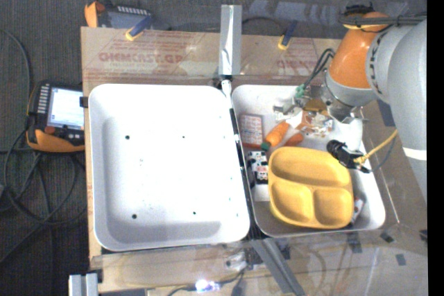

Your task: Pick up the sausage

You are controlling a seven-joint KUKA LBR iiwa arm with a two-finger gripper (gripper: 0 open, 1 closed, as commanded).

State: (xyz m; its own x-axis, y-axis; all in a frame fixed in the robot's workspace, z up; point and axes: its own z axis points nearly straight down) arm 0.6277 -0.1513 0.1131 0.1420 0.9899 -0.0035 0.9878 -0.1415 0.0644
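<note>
The sausage (279, 133) is an orange-red stick lying at a slant in the back half of the right bin (374, 218), just behind the yellow tray. My gripper (307, 118) hangs low over the back of that bin, just right of the sausage's upper end and very close to it. Its tip is cluttered and partly hidden by the wrist. Nothing can be made out in its grasp.
A yellow divided tray (310, 188) fills the front of the right bin. A small pink-and-white packet (250, 127) and a black-and-white box (258, 166) lie along that bin's left wall. The left bin (104, 149) stands beside it. The arm (406, 73) comes in from the right.
</note>
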